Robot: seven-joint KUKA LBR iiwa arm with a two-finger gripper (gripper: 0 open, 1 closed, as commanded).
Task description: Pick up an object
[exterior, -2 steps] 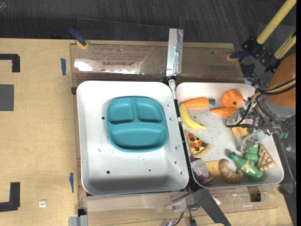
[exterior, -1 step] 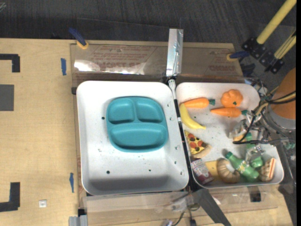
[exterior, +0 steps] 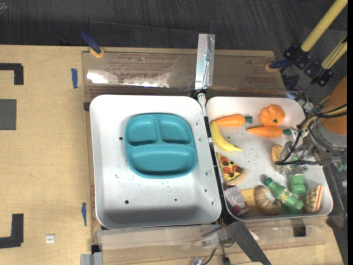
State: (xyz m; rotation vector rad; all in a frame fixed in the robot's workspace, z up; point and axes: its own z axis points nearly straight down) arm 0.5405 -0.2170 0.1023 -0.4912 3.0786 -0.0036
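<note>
Toys fill the right bin, one of two white bins that sit side by side on the bench. The left bin holds a teal plate with three sections, lying flat near its middle.

In the right bin, a yellow banana lies by the left wall. Just above it, at the far side, is an orange carrot. A second carrot lies to the right of the first. A small orange pumpkin sits in the far right corner, close to that second carrot. A pizza slice lies below the banana. At the near side sit a small dark red packet, a brown donut-shaped thing and some green toys. A striped thing leans by the near right wall.

The arm comes in from the right, with its orange band at the edge. The gripper hangs over the right side of the right bin, among dark cables, above the green toys. It is too tangled and blurry to tell if the jaws are open or closed, and I cannot see any toy between them.
</note>
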